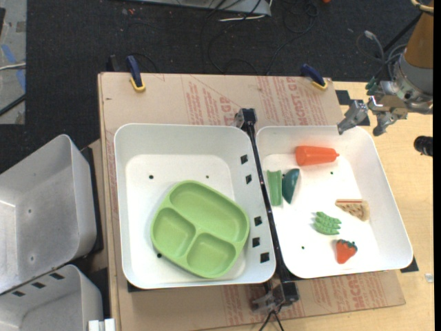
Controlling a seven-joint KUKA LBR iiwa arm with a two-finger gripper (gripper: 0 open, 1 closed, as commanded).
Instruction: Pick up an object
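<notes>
Nothing's grabbed yet: the gripper (pixel 365 119) hangs spread wide and holding nothing over the right bin's (pixel 386 178) far right corner, with the toy carrot (pixel 316 155) lying near that bin's far edge.

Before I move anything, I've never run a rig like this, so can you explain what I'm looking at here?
You are seeing one fixed camera looking down at a slant on a bench. The grey and orange thing at top right is a robot arm; its two-finger gripper hangs open above the far corner of the right bin, holding nothing.

The left bin holds a green divided plate. In the right bin lie toy foods, all apart from the gripper: an orange carrot, a green strip beside a teal piece, a pea pod, a sandwich wedge and a strawberry.
</notes>
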